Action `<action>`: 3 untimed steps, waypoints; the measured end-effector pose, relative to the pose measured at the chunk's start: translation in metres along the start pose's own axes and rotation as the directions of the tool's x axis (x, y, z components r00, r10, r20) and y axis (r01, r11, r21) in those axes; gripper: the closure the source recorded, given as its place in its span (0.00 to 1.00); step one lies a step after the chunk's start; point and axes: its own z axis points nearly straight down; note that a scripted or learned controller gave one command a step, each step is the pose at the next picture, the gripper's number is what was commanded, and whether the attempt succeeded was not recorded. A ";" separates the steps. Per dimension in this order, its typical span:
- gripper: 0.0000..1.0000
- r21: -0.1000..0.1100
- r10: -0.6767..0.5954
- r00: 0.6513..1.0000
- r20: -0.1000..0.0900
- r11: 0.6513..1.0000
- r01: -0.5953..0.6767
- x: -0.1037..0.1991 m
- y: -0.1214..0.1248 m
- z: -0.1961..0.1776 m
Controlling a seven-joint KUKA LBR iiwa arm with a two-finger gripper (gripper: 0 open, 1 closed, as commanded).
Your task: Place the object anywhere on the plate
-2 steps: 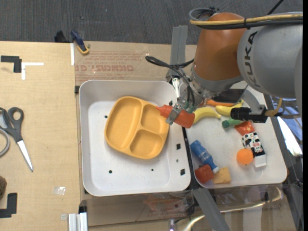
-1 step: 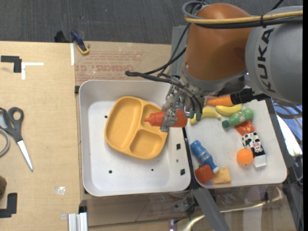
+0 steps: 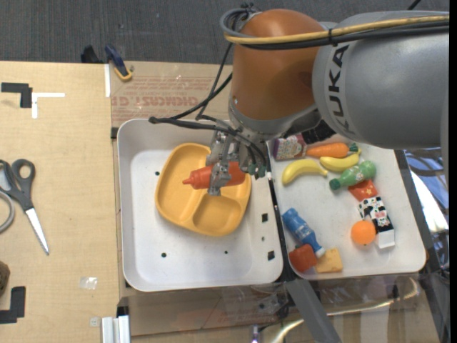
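- Your gripper [image 3: 223,168] hangs over the yellow plate [image 3: 178,199] in the left bin [image 3: 143,263], its metal fingers clenched on the red bottle [image 3: 207,178].
- The red bottle looks like smooth moulded plastic, a toy sauce bottle with a tapered nozzle. Its long axis runs roughly left to right, and the nozzle points left, toward the plate's left section.
- The plate is glossy yellow plastic, rounded in outline, with raised ridges dividing it into compartments. The bottle sits over the upper middle part, near where the ridges meet; you cannot tell from here whether it touches the plate.
- The left bin is shallow white plastic with rounded corners and small dark holes in its floor. Bare floor lies below and left of the plate; the plate's right edge is near the wall shared with the right bin [image 3: 414,256].
- In the right bin you see a banana [image 3: 303,170], a carrot [image 3: 330,150], a green bottle [image 3: 353,175], a blue bottle [image 3: 300,227] and an orange ball [image 3: 363,232], all well apart from the gripper.
- On the cardboard bench top [image 3: 64,227] to the left lie grey-handled scissors [image 3: 27,199].
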 end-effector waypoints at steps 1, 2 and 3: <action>1.00 0.001 -0.034 0.999 0.000 0.999 0.034 -0.023 0.040 -0.124; 1.00 0.000 -0.299 0.954 0.003 0.954 0.299 0.015 0.046 -0.188; 1.00 0.000 -0.398 0.918 0.002 0.918 0.398 0.049 0.007 -0.249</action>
